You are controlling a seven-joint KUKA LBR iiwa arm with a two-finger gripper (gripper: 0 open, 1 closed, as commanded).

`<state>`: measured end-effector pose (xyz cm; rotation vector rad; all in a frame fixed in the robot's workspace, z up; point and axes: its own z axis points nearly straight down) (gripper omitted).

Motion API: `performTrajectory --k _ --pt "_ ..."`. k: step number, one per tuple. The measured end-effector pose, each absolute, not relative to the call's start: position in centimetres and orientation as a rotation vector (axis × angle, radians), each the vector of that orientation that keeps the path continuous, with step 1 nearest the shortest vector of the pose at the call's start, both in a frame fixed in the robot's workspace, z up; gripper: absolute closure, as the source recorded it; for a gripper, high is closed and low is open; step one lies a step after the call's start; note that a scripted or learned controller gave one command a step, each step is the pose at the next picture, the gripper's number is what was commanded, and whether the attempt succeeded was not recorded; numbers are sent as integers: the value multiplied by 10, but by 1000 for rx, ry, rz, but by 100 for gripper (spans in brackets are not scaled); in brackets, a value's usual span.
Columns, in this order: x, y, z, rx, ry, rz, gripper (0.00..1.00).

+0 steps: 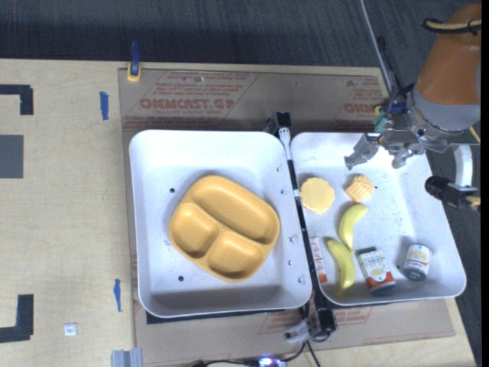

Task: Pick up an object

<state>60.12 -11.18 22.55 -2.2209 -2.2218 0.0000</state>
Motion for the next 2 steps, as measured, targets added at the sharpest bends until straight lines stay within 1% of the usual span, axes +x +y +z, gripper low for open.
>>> performTrajectory --k 1,2 --pt "590 -110 86 -2223 -2224 -3 0" --pt "524 -132 86 -2225 -2221 0 0"
